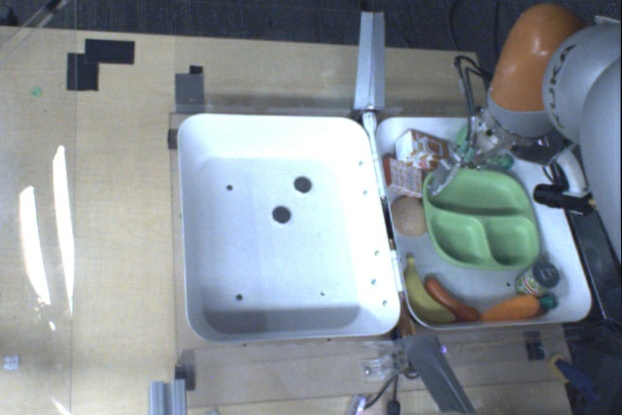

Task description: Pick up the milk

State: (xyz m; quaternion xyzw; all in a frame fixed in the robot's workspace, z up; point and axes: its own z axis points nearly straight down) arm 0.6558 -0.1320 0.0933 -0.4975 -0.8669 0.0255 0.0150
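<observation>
the milk [420, 151] is a small carton with orange and white print, lying at the far left corner of the right bin [573, 298], tipped on its side and leaning toward the divider between the two bins. it sits just beside the far rim of a green divided tray [483, 226], which takes up the middle of that bin and crowds everything else to the edges: a brownish round item [410, 219] to its left, a banana [424, 294], a sausage-like red piece [451, 297] and a carrot [510, 308] along the near wall, and a small jar [537, 279] at the near right. that crowding probably explains why the carton is wedged in the corner, with little free room on its tray side. the left bin [282, 226] has only two dark marks on its floor.

the arm enters from the right, its orange band high over the far right of the bin, wrist bent down and leftward. the end effector [473, 151] hangs over the far edge of the green tray, just to the right of the milk, near it but with nothing visibly between its fingers. how wide it is spread i cannot tell; the tip is small and blurred against the clutter. by my reading, this is the approach, and the grasp is not yet made.
</observation>
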